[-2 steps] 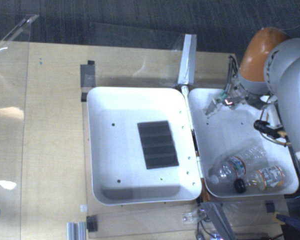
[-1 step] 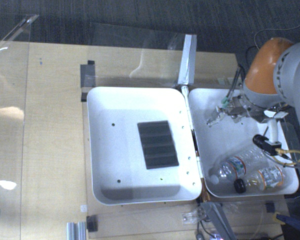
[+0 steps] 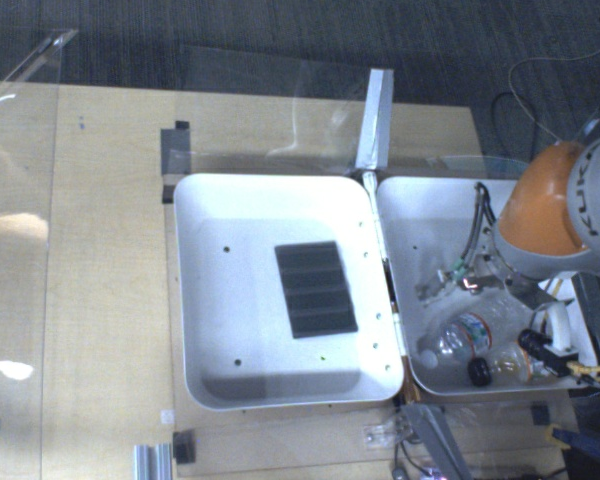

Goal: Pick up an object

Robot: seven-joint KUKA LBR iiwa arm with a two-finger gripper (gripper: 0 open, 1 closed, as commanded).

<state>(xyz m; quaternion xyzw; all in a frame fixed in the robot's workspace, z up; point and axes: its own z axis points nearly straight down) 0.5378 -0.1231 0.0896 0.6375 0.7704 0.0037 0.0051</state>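
A dark ribbed rectangular block [image 3: 317, 288] lies flat in the middle of the left bin [image 3: 205, 268]. In the right bin [image 3: 410, 228], a clear plastic bottle [image 3: 458, 338] lies on its side near the front. A small black round thing [image 3: 478, 372] and a pale amber, see-through object [image 3: 512, 368] rest by the front wall. My gripper [image 3: 458, 276] hangs low over the middle of the right bin, just behind the bottle, under the orange band [image 3: 540, 213] of the arm. Nothing visibly sits in the gripper.
The two bins stand side by side on a wooden bench [image 3: 80, 268], split by a narrow divider [image 3: 385, 268]. A clear plastic sheet covers the bench at the left. A metal post [image 3: 375, 118] rises behind the bins.
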